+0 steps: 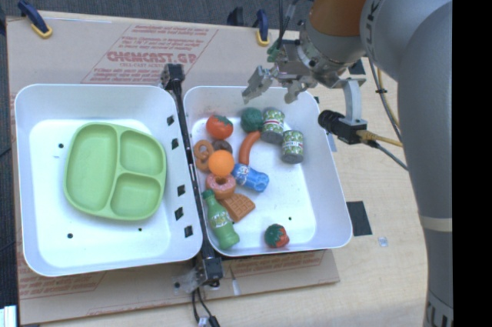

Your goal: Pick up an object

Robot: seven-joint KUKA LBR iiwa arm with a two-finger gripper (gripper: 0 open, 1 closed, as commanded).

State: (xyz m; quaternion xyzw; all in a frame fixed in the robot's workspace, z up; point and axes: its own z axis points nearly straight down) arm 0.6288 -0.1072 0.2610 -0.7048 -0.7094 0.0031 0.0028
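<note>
Assorted small plastic toy foods (244,164) lie clustered in the right shallow white bin (327,187), while the grey two-finger gripper (274,88) hovers above that bin's far edge, fingers spread, holding nothing.

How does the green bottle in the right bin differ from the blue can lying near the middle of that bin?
The green plastic bottle is longer and tapers to a narrow neck; the small blue can is a short, even cylinder. The green plastic bottle lies against the bin's left wall, near the front; the small blue can lies nearer the middle, beside a pink ring. Both lie on their sides in the right white bin.
</note>
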